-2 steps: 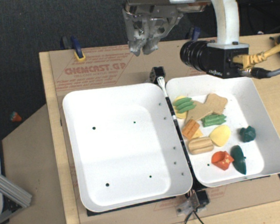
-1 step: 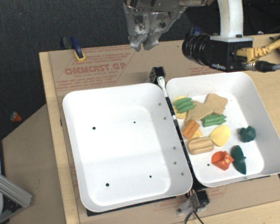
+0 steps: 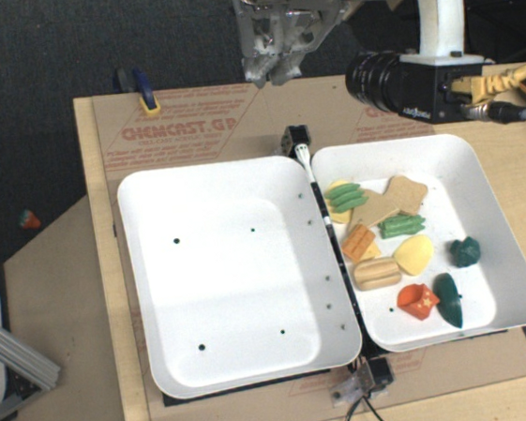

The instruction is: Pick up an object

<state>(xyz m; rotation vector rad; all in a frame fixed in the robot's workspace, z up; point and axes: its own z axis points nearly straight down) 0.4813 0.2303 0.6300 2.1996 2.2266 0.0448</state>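
Observation:
The right bin [image 3: 487, 189] holds several toy foods. A yellow piece with green pods [image 3: 342, 198] lies at its back left, beside a tan bread-like piece [image 3: 396, 199]. A green pod [image 3: 402, 227], an orange chunk [image 3: 358, 242], a tan roll [image 3: 377, 274] and a yellow lemon shape [image 3: 415, 254] cluster in the middle. A dark green lump [image 3: 465, 252], a red piece [image 3: 417, 300] and a dark green pepper [image 3: 448, 300] lie toward the front right. My gripper [image 3: 271, 70] hangs high beyond the bins' far edge, above the brown board, well apart from every object.
The left bin [image 3: 159, 292] sits against the right one along a shared middle rim [image 3: 327, 235]. A blue-and-yellow clamp [image 3: 146, 94] is on the board's far left edge. A grey rail [image 3: 15, 351] lies at the left.

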